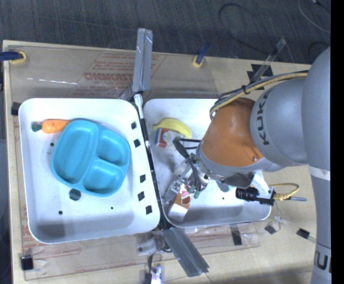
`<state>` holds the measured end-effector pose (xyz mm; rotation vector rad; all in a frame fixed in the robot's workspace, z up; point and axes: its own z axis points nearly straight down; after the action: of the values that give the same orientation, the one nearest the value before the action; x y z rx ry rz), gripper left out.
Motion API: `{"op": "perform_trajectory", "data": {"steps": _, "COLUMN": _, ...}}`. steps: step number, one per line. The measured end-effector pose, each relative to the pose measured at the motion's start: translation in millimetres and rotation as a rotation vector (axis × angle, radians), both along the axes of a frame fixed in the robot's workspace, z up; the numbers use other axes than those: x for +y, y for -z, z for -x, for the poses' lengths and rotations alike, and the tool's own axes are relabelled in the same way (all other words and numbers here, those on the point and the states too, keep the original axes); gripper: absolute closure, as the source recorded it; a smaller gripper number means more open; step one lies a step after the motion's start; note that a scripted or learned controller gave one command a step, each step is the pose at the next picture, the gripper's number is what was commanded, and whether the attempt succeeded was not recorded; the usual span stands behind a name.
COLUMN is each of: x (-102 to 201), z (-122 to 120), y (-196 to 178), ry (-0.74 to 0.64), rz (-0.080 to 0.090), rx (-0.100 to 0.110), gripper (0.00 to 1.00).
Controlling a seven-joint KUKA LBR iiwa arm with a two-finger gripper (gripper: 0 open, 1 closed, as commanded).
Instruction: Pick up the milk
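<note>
A small white carton with red and blue print, likely the milk (164,136), lies in the right bin (243,213) near its left wall, just below a banana (173,125). My gripper (187,186) is low in the same bin, below and to the right of that carton. It is right above a second small carton, brown and white (181,204), that lies by the bin's front left corner. The orange band and grey wrist (234,138) cover much of the bin's middle. I cannot tell whether the gripper touches the brown carton.
The left bin (36,218) holds a blue divided plate (91,156), an orange carrot (54,125) at its back left, and a small dark item (74,195). A ridge with black clips (143,170) separates the bins. A yellow cable (278,189) hangs near the wrist.
</note>
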<state>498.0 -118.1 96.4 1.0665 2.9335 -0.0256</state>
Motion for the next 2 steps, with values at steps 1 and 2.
{"op": "perform_trajectory", "data": {"steps": 1, "x": 5.4, "z": 0.1, "y": -5.9, "ry": -0.005, "rz": -0.011, "rx": 0.008, "gripper": 1.0}}
{"op": "perform_trajectory", "data": {"steps": 2, "x": 1.5, "z": 19.7, "y": -89.2, "ry": 0.17, "rz": -0.024, "rx": 0.016, "gripper": 1.0}}
